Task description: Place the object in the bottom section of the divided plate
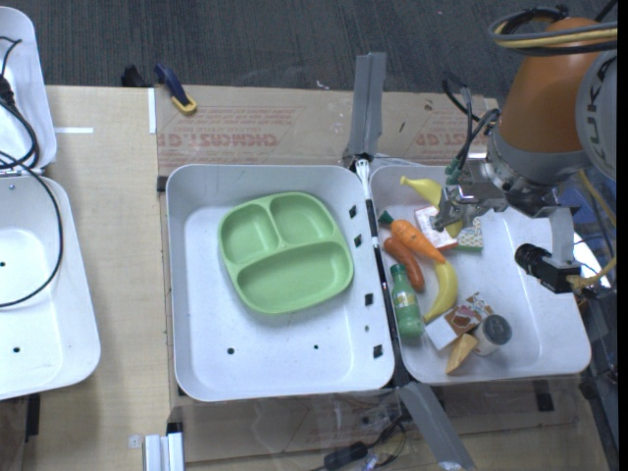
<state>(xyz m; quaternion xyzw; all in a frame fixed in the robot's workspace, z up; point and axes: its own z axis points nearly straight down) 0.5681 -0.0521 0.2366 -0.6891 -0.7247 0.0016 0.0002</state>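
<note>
A green divided plate (286, 252) lies in the left bin (196, 292), with two small sections at the top and one long section at the bottom; all three hold nothing. My gripper (453, 207) hangs low over the upper middle of the right bin (549, 337), just above a small white packet (432, 232) and next to an orange carrot (413, 237). The right bin also holds two yellow bananas (444, 287), a reddish sausage (406, 263), a green bottle (405, 303), a small can (494, 329) and a cone (461, 351).
A grey divider post (367, 106) stands between the bins at the back. A white tub with black cables (29, 253) sits at the far left. A blue and yellow clamp (175, 88) lies on the bench behind the left bin.
</note>
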